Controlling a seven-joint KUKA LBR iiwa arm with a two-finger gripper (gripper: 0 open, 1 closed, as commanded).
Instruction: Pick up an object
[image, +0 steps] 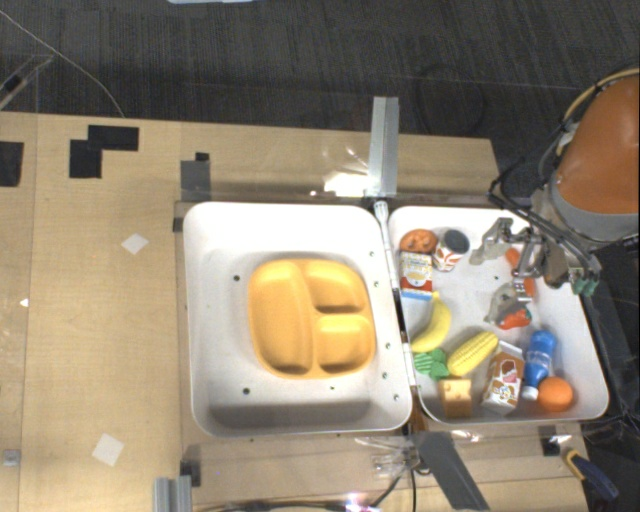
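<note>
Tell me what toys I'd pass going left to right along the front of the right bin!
Green corn leaves → brown block → little carton → orange. The blue bottle sits just behind, overlapping the carton and orange, so I left it out of the order.

Your worktop (90, 330) is pale wood with black tape patches (100, 150); dark grey carpet floor (250, 50) lies behind, evenly lit.
</note>
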